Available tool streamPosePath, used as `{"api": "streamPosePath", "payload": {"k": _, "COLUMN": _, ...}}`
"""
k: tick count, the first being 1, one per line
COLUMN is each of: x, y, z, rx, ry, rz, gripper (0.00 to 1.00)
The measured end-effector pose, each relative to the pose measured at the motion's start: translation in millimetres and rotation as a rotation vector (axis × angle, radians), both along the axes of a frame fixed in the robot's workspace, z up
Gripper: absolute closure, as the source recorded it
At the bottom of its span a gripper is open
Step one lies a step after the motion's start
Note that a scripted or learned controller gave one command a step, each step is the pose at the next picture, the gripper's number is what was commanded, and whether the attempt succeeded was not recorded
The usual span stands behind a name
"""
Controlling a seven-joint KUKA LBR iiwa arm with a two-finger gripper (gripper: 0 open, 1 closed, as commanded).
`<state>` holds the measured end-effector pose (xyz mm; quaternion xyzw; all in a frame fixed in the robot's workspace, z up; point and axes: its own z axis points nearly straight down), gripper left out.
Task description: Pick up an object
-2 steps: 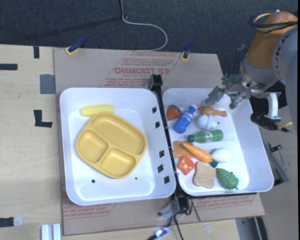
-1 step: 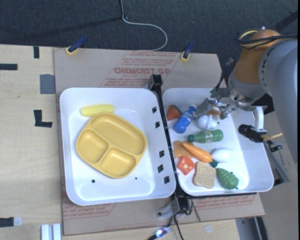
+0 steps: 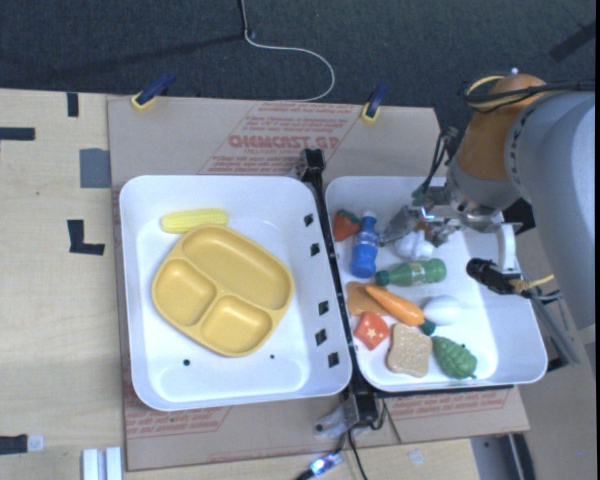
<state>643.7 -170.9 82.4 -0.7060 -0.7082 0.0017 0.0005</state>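
The gripper (image 3: 427, 224) hangs low in the right bin (image 3: 520, 353) over a green bottle (image 3: 413, 272); its state I cannot tell. The cardboard's (image 3: 280, 138) red print perhaps reads "CHEMCAST".

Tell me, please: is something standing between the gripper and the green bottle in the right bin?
Nothing visible does. The gripper hangs just above the green bottle, which lies on its side, with bare bin floor between them. The blue bottle lies beside it, to the left.
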Motion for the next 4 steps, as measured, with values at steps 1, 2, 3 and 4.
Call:
{"api": "streamPosePath", "payload": {"k": 1, "x": 2, "y": 1, "z": 13, "rx": -0.001, "ry": -0.005, "rz": 0.001, "gripper": 1.0}}
{"api": "streamPosePath", "payload": {"k": 2, "x": 1, "y": -8, "z": 63, "rx": 0.001, "ry": -0.005, "rz": -0.001, "gripper": 1.0}}
{"api": "streamPosePath", "payload": {"k": 3, "x": 3, "y": -12, "z": 107, "rx": 0.001, "ry": -0.006, "rz": -0.002, "gripper": 1.0}}
{"api": "streamPosePath", "payload": {"k": 4, "x": 3, "y": -11, "z": 144, "rx": 0.001, "ry": -0.005, "rz": -0.002, "gripper": 1.0}}
